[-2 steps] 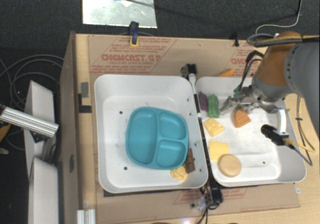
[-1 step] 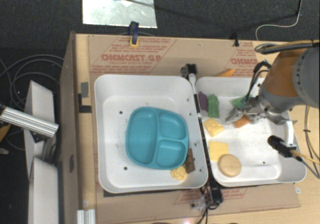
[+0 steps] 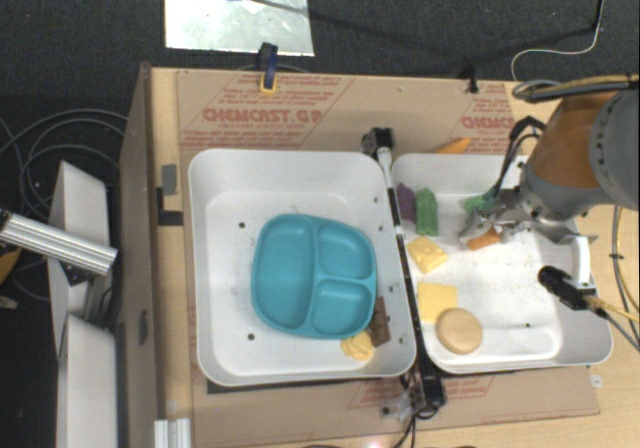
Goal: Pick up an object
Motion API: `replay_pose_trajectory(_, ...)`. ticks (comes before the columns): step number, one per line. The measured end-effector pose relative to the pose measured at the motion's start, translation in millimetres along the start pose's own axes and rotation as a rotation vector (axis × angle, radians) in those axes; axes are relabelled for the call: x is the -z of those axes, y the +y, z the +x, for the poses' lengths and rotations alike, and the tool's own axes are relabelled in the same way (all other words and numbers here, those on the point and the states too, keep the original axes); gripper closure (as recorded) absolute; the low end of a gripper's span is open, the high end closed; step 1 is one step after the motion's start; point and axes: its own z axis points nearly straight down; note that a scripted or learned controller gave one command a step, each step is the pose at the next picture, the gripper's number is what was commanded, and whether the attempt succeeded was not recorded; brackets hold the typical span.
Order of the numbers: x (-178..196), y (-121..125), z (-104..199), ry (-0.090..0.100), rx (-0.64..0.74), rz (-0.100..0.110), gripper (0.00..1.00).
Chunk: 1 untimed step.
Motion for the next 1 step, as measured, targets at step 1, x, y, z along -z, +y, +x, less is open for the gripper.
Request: replay_pose_trajectory(1,94.7,-27.8,85.7,0.003,0.008,-0.003,1.0)
